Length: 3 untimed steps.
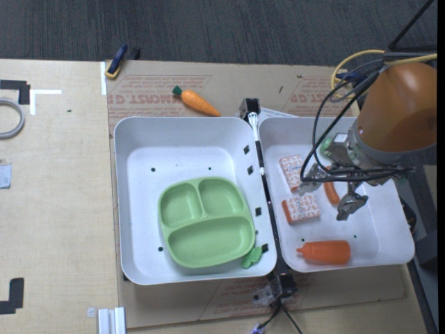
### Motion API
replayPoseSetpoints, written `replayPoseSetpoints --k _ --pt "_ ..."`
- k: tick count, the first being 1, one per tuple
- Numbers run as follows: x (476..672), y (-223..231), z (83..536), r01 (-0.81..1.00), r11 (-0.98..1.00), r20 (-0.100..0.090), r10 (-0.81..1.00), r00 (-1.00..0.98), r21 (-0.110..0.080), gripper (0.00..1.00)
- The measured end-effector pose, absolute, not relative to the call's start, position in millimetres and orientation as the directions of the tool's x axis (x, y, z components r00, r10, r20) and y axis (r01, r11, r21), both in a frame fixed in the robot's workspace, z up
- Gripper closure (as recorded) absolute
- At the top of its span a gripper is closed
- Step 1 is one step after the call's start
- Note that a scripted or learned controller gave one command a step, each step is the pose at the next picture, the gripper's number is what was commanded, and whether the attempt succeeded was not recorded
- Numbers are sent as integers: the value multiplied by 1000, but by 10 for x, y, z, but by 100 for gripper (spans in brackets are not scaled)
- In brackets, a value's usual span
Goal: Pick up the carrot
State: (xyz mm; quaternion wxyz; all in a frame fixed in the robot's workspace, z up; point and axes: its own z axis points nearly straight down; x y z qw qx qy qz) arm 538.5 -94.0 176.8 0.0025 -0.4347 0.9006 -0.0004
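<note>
A small orange carrot [198, 102] with a green top lies on the cardboard behind the left bin [132, 186], outside both bins. My gripper [329, 193] hangs low over the middle of the right bin [389, 249], far to the right of that carrot. Its fingers [346, 206] stand apart, open. A short orange piece [332, 192] lies in the gap between them; I cannot tell if they touch it. A larger orange, carrot-like item [325, 252] lies at the front of the right bin.
Two pink-and-white patterned blocks [300, 208] sit in the right bin, left of the gripper. A green divided plate [206, 221] lies in the left bin with a small green piece [252, 257] at its front right. Cables arc above the arm.
</note>
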Motion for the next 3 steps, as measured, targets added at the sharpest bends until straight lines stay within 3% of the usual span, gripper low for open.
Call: replayPoseSetpoints --k 1,2,3 --pt "5969 -1536 2699 -804 595 -4 -804 -595 -3 0" --pt "5368 -954 2096 -841 541 -3 -841 -541 -1 0" --pt "5671 -1352 1402 -926 376 -3 -926 -376 -1 0"
